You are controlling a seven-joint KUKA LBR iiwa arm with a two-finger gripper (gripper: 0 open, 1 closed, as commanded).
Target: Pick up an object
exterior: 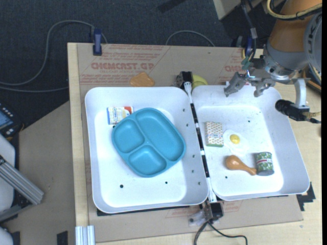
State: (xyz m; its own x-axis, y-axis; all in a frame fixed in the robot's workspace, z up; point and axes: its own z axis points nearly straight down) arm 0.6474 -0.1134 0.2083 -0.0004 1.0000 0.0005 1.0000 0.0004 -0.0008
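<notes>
Nearest the camera, front of the right bin (286,185): a small green can (264,163) on its side, and just left of it a brown drumstick-shaped toy (239,164), thick end to the left. The two look close to touching; I cannot tell if they meet.

A little farther back, middle of the same bin: a flat fried-egg piece (234,138), white with a yellow yolk, just beside a small patterned packet (214,133) lying flat near the bin's left wall.

Left bin (102,182): a blue divided plate (147,141) with three compartments takes the centre, set at a slant. A small carton (118,114), white with red and blue print, lies at the plate's far left corner, touching or partly under its rim.

Far edge: my fingers (248,86) hang over the back rim of the right bin, spread apart, nothing between them. They are well apart from the egg, packet, drumstick and can.

Beyond the bins, on the tabletop (79,137): an orange piece (141,79) behind the left bin, and a yellow-green object (199,81) behind the seam between the bins, partly hidden.
</notes>
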